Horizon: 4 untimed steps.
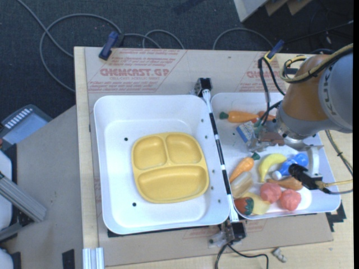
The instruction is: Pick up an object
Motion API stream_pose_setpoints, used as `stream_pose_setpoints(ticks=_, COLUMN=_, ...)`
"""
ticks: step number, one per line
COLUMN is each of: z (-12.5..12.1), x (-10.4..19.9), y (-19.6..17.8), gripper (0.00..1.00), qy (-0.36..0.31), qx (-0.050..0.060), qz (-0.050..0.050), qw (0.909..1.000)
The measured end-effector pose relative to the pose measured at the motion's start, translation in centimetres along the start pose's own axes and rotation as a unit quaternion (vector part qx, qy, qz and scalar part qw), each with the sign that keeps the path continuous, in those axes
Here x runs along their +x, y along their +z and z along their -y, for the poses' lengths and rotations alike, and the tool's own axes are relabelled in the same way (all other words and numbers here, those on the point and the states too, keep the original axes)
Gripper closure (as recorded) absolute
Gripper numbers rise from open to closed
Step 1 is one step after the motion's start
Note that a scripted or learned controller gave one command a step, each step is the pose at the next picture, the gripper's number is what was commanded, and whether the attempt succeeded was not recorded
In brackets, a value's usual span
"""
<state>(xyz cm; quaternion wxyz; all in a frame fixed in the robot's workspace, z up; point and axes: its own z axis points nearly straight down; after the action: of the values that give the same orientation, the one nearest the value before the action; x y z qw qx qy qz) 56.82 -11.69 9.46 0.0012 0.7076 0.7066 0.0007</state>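
Tabletop [140, 74]: a board bearing two shallow white bins, touching along a clipped seam so that both sit within the arm's reach.

Left bin [109, 150]: holds one yellow divided plate [168, 167], three compartments, lying flat near the middle, with nothing on it. Likely the receiving side, judging by how bare it is.

Right bin [224, 102]: holds the candidates for picking, all toy food, crowded toward the near half. An orange carrot [240, 116] lies at the far end, apart from the rest. A second carrot [242, 167] lies slantwise against the seam wall. Beside it a yellow banana [270, 163], a blue piece [295, 161], two pink-red lumps [280, 196] touching each other, and a red-and-yellow fruit [247, 205] in the near corner. The crowding leaves little room to close on one item cleanly.

Arm: grey with orange band, reaching in from the right, wrist low over the right bin.

Claw [259, 140]: poised between the far carrot and the banana, over a small blue-and-white item. Whether it is open, closed or gripping anything cannot be told; the wrist hides it.
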Motion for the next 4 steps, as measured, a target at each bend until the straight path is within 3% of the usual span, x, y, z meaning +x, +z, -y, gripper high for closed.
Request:
stream_pose_setpoints(ticks=1, z=0.0, x=0.0, y=0.0, gripper=0.00, qy=0.000, qx=0.000, qz=0.000, qw=1.0000)
stream_pose_setpoints(ticks=2, z=5.2, x=1.0, y=1.0, gripper=0.00, qy=0.000, qx=0.002, qz=-0.001, qw=1.0000)
stream_pose_setpoints(ticks=3, z=5.1, x=1.0, y=0.0, gripper=1.00, qy=0.000, qx=0.001, qz=0.000, qw=1.0000)
stream_pose_setpoints(ticks=4, z=4.3, x=-5.0, y=-9.3, gripper=1.00, qy=0.000, qx=0.000, qz=0.001, qw=1.0000)
